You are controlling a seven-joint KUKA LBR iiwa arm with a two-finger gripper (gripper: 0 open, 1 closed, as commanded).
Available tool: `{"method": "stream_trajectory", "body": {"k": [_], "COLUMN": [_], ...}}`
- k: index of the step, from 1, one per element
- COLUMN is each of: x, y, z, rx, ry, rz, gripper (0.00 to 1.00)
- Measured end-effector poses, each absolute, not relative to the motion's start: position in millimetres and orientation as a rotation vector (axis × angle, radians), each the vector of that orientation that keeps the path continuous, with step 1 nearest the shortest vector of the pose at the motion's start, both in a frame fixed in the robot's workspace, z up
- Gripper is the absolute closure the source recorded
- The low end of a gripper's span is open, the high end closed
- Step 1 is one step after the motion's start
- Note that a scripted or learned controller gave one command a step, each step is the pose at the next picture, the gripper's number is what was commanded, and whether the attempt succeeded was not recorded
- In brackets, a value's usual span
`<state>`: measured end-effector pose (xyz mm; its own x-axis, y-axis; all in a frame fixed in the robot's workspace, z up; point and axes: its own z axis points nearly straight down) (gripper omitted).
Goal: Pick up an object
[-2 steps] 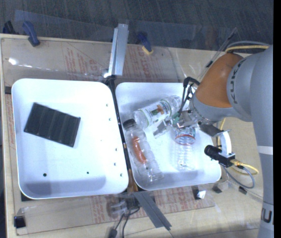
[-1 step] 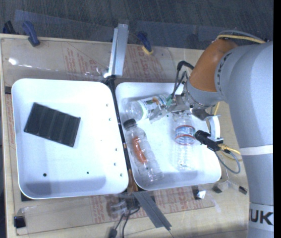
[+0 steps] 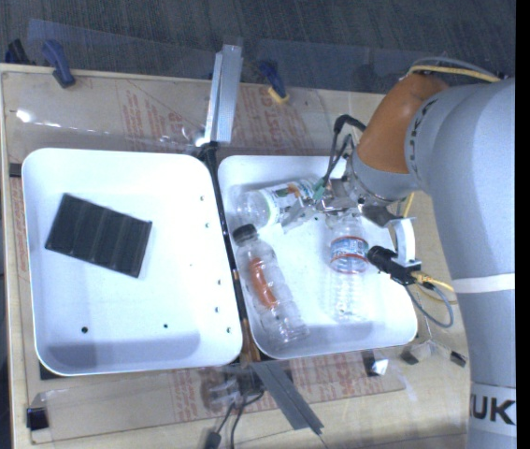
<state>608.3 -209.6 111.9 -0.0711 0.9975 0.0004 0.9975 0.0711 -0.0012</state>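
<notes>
The hand (image 3: 332, 197) is hovering over the clear bottle (image 3: 347, 267) in the right bin (image 3: 391, 330); finger state unclear; centring across the bottle's body is looking wisest

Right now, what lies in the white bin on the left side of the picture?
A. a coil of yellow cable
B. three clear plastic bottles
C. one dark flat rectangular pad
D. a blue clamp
C: a dark flat rectangular pad lies alone on the floor of the left bin, while the clear plastic bottles lie in the right bin.
</notes>
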Motion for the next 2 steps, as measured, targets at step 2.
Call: {"method": "stream_trajectory", "body": {"k": [2], "x": [640.1], "y": [-200.7], "z": [140.0], "rx": [-1.808], "ry": [-2.573], "rz": [0.004], "gripper": [0.00]}}
